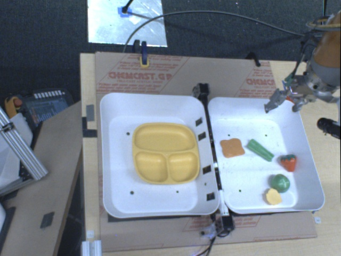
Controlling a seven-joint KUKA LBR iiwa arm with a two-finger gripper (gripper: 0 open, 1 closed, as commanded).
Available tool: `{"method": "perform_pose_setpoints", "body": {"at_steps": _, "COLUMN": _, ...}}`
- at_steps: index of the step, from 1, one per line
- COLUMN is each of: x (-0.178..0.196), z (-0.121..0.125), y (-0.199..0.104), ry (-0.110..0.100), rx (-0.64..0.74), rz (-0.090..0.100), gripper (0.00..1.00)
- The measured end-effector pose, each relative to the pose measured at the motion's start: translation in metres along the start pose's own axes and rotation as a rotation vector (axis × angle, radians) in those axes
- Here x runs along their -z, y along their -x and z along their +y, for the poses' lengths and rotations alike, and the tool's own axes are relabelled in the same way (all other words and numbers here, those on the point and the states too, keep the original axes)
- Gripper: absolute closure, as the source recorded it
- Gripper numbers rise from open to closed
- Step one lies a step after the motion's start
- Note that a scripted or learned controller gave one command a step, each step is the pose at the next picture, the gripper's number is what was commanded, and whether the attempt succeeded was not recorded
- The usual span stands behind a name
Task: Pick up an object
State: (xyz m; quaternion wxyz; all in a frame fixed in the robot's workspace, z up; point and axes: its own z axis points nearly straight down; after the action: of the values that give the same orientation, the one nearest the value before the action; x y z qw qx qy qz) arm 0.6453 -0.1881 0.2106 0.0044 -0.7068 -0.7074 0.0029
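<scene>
2 white bins are set side by side on the bench, the left bin (114, 143) bearing a yellow divided plate (163, 152) and the right bin (303, 137) holding 5 small things. The arm (326, 68) is seen over that bin's far right corner, and its gripper (284, 101) is held apart with nothing between the fingers. A green pepper (260, 149) is judged the likeliest pick: it lies below and slightly left of the gripper, nearer the camera, its long axis running diagonally from upper left to lower right. An orange slice (232, 148) lies just beside it; a tomato (288, 162), a green ball (279, 182) and a yellow piece (273, 197) lie farther off.
</scene>
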Motion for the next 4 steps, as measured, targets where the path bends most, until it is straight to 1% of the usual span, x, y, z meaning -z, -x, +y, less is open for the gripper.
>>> {"method": "perform_pose_setpoints", "body": {"at_steps": 1, "x": 0.008, "z": 0.003, "y": -0.001, "ry": 0.012, "rx": 0.003, "rz": -0.003, "gripper": 0.0}}
{"method": "perform_pose_setpoints", "body": {"at_steps": 2, "x": -0.052, "z": 0.005, "y": 0.005, "ry": 0.009, "rx": 0.001, "rz": -0.002, "gripper": 0.0}}
{"method": "perform_pose_setpoints", "body": {"at_steps": 3, "x": -0.094, "z": 0.008, "y": 0.002, "ry": 0.01, "rx": 0.004, "rz": -0.002, "gripper": 0.0}}
{"method": "perform_pose_setpoints", "body": {"at_steps": 4, "x": -0.127, "z": 0.009, "y": 0.002, "ry": 0.011, "rx": 0.005, "rz": -0.003, "gripper": 0.0}}
